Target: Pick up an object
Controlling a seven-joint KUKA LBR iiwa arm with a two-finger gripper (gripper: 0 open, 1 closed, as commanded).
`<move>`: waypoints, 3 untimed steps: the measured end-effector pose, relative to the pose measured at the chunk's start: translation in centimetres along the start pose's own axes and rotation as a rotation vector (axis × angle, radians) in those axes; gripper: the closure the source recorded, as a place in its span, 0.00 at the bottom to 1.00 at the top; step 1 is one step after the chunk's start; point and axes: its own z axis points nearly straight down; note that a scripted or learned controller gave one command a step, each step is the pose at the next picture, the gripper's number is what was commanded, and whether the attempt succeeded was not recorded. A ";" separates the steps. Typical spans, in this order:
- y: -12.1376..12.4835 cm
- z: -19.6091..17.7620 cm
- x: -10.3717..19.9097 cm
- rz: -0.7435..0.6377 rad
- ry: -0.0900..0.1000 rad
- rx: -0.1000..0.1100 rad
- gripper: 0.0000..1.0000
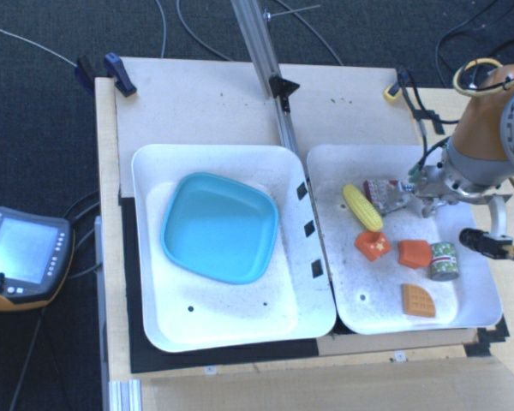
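Note:
The right bin (368, 306) holds a yellow corn cob (362, 207), a small red piece (373, 246), an orange-red block (414, 253), a small can with a green label (444, 261) and an orange wedge like a bread slice (418, 300). A small grey and red packet (379, 189) lies just behind the corn. My gripper (404, 195) reaches in from the right, low over the bin's back part, with its tip right at the packet. Whether it touches or grips the packet is unclear.
The left bin (146, 229) holds a light blue square plate (220, 227). A slanted metal pole (259, 37) runs down to the gap between the bins. Clamps sit at the bench's back corners. A teach pendant (21, 255) lies off the bench at the left.

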 end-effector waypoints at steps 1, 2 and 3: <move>0.1 -1.2 0.0 0.000 -0.001 -0.003 1.00; 0.4 -5.6 -0.6 0.001 -0.002 -0.005 1.00; 0.6 -10.9 -0.6 0.000 -0.002 -0.007 1.00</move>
